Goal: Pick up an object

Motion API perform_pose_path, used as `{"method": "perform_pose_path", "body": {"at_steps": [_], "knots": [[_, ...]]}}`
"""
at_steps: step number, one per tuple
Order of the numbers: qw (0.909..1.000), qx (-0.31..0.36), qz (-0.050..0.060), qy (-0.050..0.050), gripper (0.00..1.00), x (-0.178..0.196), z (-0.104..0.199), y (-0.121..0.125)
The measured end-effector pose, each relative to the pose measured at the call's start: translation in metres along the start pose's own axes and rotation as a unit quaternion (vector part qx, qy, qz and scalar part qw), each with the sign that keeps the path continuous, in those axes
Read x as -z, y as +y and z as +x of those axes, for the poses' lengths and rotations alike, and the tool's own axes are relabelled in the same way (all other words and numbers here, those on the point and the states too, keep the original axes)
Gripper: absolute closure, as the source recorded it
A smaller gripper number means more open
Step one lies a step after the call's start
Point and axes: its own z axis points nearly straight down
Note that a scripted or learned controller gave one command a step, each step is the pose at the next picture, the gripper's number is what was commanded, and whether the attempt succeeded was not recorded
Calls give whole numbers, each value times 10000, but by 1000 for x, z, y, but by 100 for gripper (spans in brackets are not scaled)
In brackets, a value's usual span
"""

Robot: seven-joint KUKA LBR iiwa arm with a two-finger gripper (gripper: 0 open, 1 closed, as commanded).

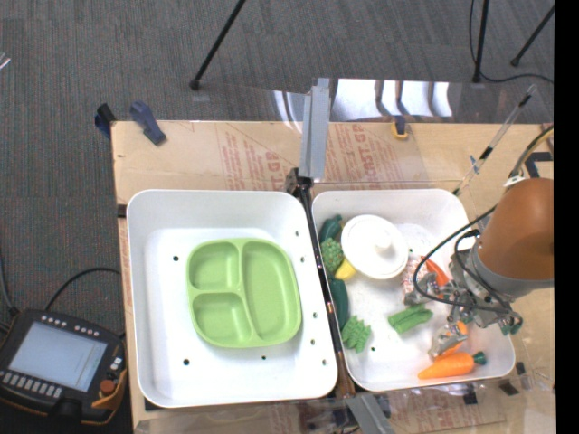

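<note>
Right bin (452, 208) crowded — claw (450, 337) near front-right rim, just above carrot (447, 364); grip state unclear.

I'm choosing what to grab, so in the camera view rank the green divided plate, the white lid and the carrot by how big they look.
1. green divided plate, by far the largest.
2. white lid.
3. carrot, smallest.
</note>
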Motion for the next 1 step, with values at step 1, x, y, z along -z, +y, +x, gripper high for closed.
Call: {"method": "perform_pose_path", "body": {"at_steps": [1], "knots": [[10000, 16, -14, 3, 100, 9, -1, 2]]}}
